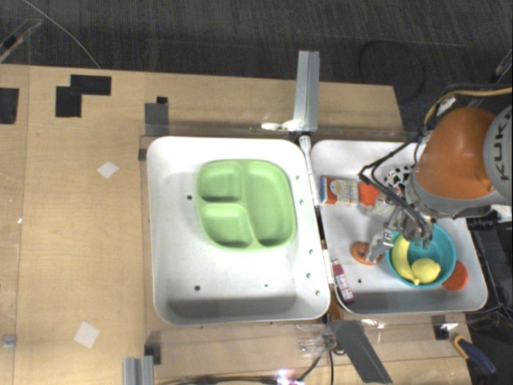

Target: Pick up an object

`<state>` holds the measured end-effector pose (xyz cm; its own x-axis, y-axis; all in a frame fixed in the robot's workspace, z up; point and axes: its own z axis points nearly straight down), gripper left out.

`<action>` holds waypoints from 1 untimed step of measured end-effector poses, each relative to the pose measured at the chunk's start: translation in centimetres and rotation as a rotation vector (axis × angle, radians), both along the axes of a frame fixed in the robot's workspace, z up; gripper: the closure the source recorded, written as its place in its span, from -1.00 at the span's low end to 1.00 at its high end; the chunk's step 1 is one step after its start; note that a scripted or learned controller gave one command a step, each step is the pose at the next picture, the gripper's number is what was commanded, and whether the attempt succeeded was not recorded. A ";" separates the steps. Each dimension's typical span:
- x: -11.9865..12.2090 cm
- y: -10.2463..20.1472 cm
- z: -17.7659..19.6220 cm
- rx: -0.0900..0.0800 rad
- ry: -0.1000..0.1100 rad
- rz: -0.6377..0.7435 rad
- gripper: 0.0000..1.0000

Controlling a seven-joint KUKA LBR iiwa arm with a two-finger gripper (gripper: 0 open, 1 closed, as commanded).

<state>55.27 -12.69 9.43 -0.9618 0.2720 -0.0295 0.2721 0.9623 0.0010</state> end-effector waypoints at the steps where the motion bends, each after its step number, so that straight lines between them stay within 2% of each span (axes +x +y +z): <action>1: -3.2 3.6 -0.1 0.004 0.000 -0.131 -1.00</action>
